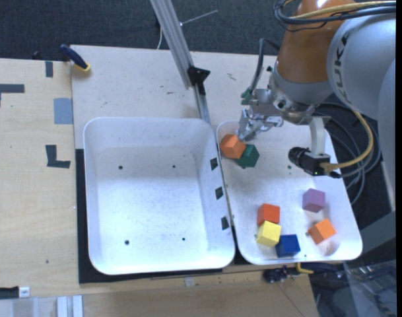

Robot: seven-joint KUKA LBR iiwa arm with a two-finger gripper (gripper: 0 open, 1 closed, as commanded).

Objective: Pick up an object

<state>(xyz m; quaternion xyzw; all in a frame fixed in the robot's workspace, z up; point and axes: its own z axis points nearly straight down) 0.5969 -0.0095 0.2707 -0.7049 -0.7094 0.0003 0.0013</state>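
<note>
My gripper hangs over the far left part of the right bin, just above and to the right of an orange block. A dark green block leans against the orange one. The fingertips are close to both blocks, and nothing shows between them. Toward the bin's near end lie a red-orange block, a yellow block, a blue block, a purple block and another orange block.
The left bin stands beside the right one, sharing a raised divider wall. A slanted metal rail runs down to the bins' far edge. Black cables and a connector hang over the right bin's far side.
</note>
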